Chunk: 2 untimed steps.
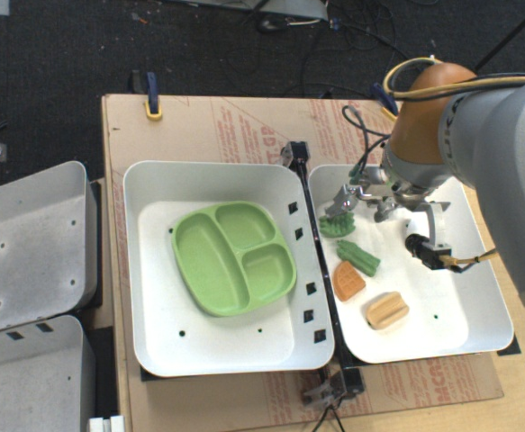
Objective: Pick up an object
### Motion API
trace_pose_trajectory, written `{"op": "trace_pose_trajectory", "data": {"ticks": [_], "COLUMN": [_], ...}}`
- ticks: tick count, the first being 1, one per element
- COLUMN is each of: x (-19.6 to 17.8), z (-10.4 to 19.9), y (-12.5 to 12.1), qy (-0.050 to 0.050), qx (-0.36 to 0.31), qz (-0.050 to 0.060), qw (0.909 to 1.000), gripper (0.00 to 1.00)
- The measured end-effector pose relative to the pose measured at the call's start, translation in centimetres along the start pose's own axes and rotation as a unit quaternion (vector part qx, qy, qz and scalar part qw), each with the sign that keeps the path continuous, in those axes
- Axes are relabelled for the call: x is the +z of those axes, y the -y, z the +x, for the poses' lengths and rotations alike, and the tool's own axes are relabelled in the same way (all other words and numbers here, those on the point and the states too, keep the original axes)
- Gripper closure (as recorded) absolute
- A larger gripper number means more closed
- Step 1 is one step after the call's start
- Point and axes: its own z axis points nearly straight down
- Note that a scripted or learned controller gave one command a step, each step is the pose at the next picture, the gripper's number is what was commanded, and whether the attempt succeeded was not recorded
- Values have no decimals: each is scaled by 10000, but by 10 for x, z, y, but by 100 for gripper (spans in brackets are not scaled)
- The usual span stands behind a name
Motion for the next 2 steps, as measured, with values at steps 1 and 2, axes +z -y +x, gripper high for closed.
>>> {"op": "trace_pose_trajectory", "data": {"ticks": [1,2], "x": [-10,-63], "z": [0,5], "y": [0,-11], "qy": [6,2], "qx": [-1,-20], "qz": [0,27], "qw": [10000,10000], "gripper": [100,100]}}
